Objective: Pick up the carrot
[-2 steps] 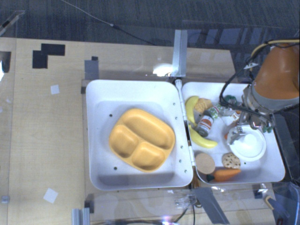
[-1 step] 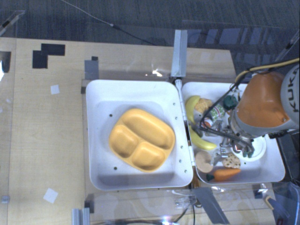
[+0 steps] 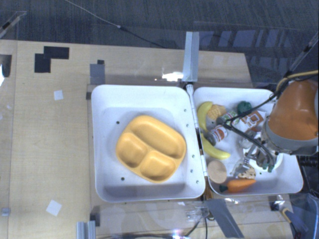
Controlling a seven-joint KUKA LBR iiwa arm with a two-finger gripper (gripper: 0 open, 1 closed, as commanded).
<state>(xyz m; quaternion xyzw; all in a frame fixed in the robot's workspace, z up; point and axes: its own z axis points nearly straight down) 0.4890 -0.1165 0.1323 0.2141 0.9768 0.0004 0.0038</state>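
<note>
Arm over the right bin, carrot at its near edge
The left bin point(image 3: 107, 133) bears a yellow divided plate point(image 3: 149, 147); the arm point(image 3: 295, 118) hangs its gripper point(image 3: 247, 167), jaw state unclear, just above the carrot point(image 3: 240, 184), beside a banana point(image 3: 207, 131)

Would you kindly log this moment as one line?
gripper above right bin | carrot at near wall, not held | tray in left bin
</note>
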